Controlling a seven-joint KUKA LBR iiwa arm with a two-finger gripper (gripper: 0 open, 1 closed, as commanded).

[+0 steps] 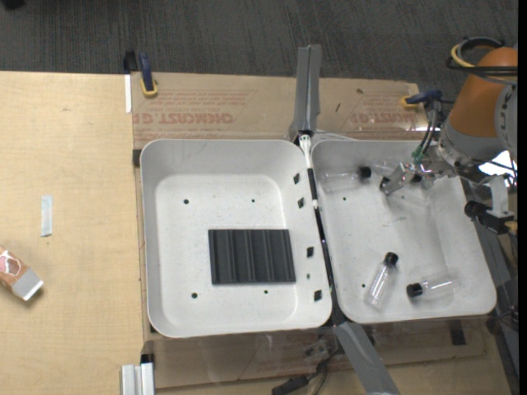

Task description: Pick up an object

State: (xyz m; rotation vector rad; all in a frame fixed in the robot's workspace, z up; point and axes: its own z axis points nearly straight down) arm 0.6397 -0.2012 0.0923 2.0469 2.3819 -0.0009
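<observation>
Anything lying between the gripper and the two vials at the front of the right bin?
In the camera view, only bare white bin floor separates the gripper from the upright-lying vial and the second vial.

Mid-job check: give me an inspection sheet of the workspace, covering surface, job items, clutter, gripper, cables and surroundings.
Surface: two white bins side by side, left bin and right bin, on cardboard over a wooden bench.
Job's things: black ridged block flat in the left bin; three clear vials with black caps in the right bin, one near the back, two at the front.
Clutter: small packet and a pale strip on the bench, left.
Gripper: gripper low over the right bin's back; finger state unclear.
Cables: green wires at the wrist.
Surroundings: clamps on the cardboard; dark carpet behind.
</observation>
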